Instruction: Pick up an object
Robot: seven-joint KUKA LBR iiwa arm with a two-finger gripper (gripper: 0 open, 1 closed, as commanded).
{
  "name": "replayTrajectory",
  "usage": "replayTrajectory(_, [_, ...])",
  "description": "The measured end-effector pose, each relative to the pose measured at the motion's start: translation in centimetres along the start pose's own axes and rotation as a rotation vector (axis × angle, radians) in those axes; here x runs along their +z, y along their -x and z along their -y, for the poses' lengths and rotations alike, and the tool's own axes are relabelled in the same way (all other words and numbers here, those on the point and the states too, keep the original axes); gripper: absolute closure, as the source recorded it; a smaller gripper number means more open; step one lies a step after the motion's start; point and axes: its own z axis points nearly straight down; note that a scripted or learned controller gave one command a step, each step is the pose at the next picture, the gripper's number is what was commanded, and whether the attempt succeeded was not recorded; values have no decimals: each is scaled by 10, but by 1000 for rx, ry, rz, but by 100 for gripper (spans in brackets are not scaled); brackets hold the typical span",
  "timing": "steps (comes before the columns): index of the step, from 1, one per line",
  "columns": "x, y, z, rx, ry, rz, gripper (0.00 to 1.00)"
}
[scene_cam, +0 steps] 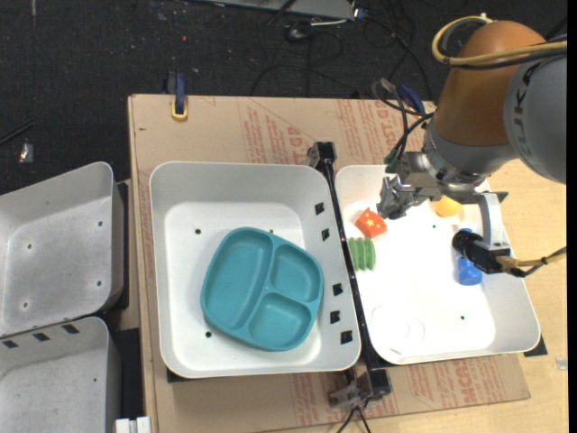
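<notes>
A sheet of cardboard (270, 120) printed with red lettering too faint and broken to read lies under two white bins. The left bin (171, 188) holds a teal divided plate (261, 289). The grey arm (505, 70) with its orange band reaches over the right bin (433, 332), its gripper (397, 198) low near the far wall; whether it is apart or together I cannot tell. Just beside it sits an orange block (370, 224), with a green ridged piece (362, 253) below, a yellow piece (445, 207) and a blue piece (468, 271) to the right.
</notes>
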Motion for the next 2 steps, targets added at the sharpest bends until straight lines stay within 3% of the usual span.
replayTrajectory(1, [-3, -47, -22, 1, 0, 0, 100])
replayTrajectory(2, [-2, -104, -28, 0, -2, -1, 100])
